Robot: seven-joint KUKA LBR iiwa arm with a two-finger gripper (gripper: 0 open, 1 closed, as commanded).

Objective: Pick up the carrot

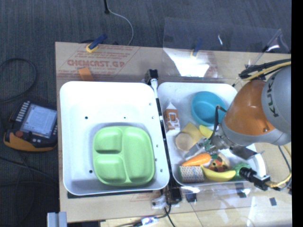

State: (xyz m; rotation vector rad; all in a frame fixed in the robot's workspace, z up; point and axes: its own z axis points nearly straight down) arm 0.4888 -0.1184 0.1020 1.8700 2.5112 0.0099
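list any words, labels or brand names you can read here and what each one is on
"CHEMCAST GP", roughly, in faint red print on the brown board under the bins; the letters are blurred.
"KU", the letters of a larger name that show, on the grey arm.
The handheld pendant left of the bins has a lit screen, its text too small to read.
The small carton in the right bin carries print, also unreadable.

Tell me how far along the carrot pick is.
Done: the arm has reached into the right bin, with the gripper just above the carrot. In hand: lining up on it. Left: grasping and lifting; the carrot lies among the banana and other items.
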